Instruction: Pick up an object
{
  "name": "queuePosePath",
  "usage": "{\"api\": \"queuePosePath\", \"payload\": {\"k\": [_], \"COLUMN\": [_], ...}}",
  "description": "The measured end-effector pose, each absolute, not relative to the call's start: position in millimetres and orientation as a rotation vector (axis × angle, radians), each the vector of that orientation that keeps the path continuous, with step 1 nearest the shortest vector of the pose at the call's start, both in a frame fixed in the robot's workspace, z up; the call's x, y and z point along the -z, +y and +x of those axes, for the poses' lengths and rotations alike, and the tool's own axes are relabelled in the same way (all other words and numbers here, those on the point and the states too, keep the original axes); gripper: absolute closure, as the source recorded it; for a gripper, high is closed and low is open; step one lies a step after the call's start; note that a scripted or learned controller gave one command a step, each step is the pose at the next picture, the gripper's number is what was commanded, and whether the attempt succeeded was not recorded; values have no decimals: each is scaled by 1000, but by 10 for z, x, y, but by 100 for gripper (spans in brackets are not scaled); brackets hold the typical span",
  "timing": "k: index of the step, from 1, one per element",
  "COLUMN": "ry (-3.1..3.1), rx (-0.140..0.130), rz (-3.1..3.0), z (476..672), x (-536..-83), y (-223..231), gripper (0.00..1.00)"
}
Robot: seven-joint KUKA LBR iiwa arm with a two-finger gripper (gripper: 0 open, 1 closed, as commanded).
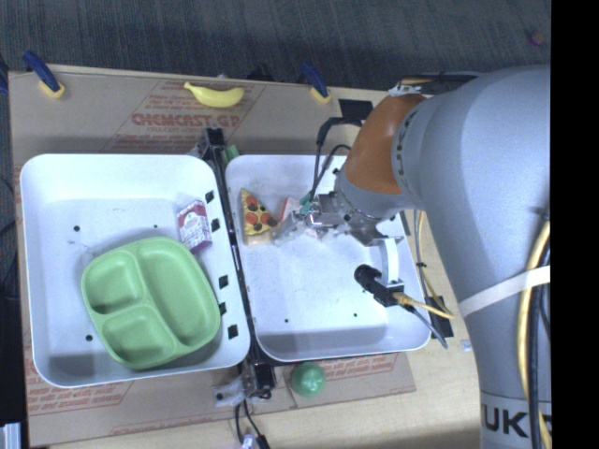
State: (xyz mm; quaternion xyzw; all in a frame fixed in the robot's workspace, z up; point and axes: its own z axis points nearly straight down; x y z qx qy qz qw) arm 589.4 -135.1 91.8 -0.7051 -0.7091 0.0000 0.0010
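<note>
While bent over R bin (318, 340), arm (468, 185) w/ claw (301, 218) just beside pizza slice (255, 213); claw's opening unclear.

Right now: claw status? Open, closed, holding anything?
Claw: cannot be told from this view; it sits in the right bin, close beside the pizza slice.

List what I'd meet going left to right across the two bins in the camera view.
From the left: green divided plate → pizza slice → claw. The red packet sits within the plate's span, so I left it out.
</note>
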Motion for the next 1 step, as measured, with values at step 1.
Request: {"api": "queuePosePath", "payload": {"k": [1], "ry": [-2228], "rx": [-4], "rz": [-2216], "z": [6346], "x": [-921], "y": [-923], "gripper": [0]}}
